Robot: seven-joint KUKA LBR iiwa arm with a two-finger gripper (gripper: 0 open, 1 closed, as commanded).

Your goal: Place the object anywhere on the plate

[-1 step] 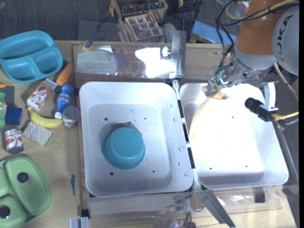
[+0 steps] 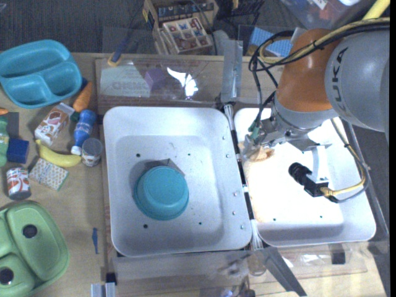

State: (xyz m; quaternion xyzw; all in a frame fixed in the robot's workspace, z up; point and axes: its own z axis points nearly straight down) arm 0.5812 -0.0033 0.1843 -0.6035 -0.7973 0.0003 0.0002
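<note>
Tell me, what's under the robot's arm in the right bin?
Below the gripper a small pale orange thing lies on the right bin's floor. The arm covers the bin's top part, so that stays hidden.

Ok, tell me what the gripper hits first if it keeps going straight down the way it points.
Probably the small orange-tan object lying right under the gripper, on the floor of the right bin. Depth is unclear from this slanted view, so it might meet the bin floor beside it instead.

Grey arm (image 2: 362,73) lettered "KUKA", orange band (image 2: 306,73), black and yellow cables (image 2: 272,48).
</note>
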